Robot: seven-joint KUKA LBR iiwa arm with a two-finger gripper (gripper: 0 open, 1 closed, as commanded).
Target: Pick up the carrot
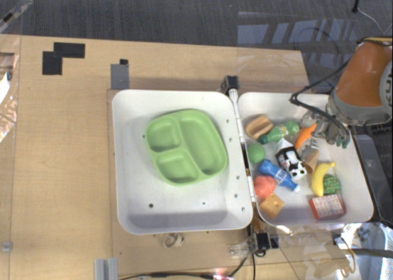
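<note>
1. Two shallow white bins sit side by side on the wooden bench; the left bin [126, 168] fills the middle of the frame and the right bin [359, 174] takes the lower right.
2. The grey arm [365, 82] with its orange band comes in from the right edge, upper right of the frame, above the right bin's far corner.
3. A green divided plate [184, 145] lies alone in the left bin, roughly at its centre.
4. The gripper [319, 134] hangs over the upper part of the right bin; from here I cannot tell how its fingers stand or whether anything is between them.
5. The carrot [305, 134], orange, lies tilted just left of the gripper, touching or nearly touching it.
6. Near it, toward the left, rest a burger toy [259, 126] and a green ball [256, 152].
7. Lower down sit a black-and-white cow toy [291, 161], a yellow banana [320, 177], and a red box [326, 207] near the bottom rim.
</note>
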